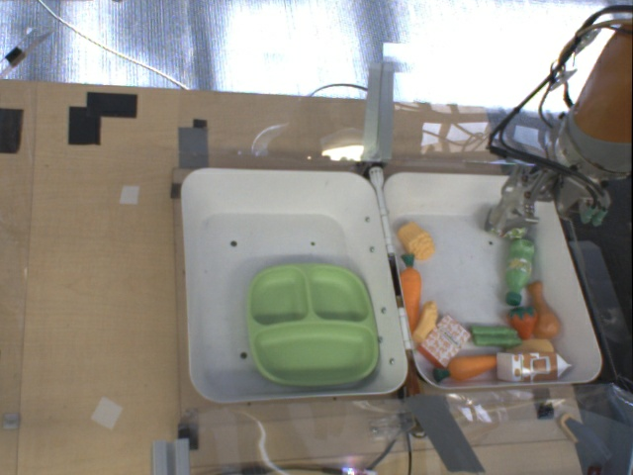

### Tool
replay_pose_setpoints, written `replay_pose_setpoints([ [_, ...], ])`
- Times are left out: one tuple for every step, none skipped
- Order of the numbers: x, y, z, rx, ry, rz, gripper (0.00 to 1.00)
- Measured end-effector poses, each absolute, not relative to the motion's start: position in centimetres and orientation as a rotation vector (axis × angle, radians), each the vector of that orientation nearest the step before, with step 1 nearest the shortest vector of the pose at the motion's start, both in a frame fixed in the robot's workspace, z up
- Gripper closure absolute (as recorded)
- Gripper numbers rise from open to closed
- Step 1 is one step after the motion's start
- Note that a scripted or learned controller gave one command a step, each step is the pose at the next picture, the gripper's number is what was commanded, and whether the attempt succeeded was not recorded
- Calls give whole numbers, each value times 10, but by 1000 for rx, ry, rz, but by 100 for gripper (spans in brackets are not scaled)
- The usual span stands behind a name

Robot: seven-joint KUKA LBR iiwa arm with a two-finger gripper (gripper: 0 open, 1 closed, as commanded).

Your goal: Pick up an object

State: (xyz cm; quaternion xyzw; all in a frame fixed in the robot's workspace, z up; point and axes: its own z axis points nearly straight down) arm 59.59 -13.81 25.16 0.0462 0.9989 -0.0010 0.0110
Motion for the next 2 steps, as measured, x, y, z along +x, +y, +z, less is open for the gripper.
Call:
replay_pose_setpoints([
  [488,-97,207,178,3132,1,100],
  [492,-88,159,274,3125,2,100],
])
